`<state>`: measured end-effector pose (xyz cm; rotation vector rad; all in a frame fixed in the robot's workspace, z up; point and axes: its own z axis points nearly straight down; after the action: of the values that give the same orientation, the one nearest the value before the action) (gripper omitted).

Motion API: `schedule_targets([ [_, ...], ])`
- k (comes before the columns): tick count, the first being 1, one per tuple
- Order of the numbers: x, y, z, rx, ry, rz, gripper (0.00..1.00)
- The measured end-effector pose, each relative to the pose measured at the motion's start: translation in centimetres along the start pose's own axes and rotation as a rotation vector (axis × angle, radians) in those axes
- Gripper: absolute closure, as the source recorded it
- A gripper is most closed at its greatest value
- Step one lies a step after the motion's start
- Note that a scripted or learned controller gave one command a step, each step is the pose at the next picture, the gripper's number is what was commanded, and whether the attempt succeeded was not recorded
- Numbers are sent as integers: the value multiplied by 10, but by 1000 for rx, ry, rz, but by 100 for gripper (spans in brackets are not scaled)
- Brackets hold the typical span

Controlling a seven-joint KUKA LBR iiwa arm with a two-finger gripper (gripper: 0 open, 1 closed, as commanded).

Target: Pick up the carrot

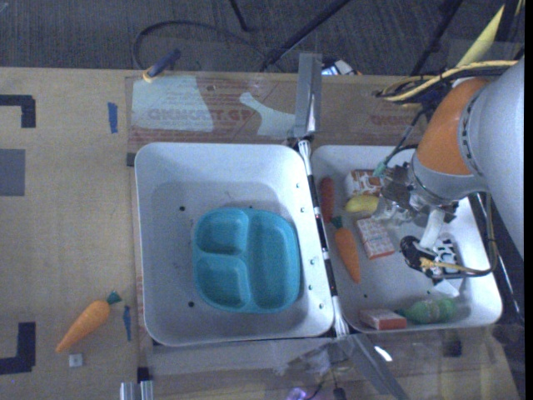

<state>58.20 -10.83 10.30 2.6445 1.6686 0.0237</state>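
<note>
1. The carrot (347, 254) has not been lifted. It lies flat on the floor of the right bin (483, 313), close to that bin's left wall, its green top toward the far end and its tip toward the near end.
2. A second carrot (82, 325) rests on the bare bench (67, 223) outside both bins, well away to the left. From where the arm is working, I judge the one in the right bin to be the target.
3. The hand (390, 209) hangs over the middle of the right bin, near the carrot but to its right, among a yellow item (361, 204) and a red-and-white packet (376, 237). I cannot tell whether it is spread or pressed together; the wrist and cabling hide that part. Nothing orange sits in it.
4. The left bin (158, 165) holds only a blue divided tray (247, 259) and plays no part so far.
5. So, as I judge it, the whole task is left: move across to the carrot, come down, close on it, and raise it clear.
6. A dark red item (327, 197) lies just beyond the carrot's top, so the approach is somewhat crowded.
</note>
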Motion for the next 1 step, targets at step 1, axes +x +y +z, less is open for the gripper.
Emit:
schedule_targets([
  [1, 1, 21, -135, 21, -9, 174, 100],
])
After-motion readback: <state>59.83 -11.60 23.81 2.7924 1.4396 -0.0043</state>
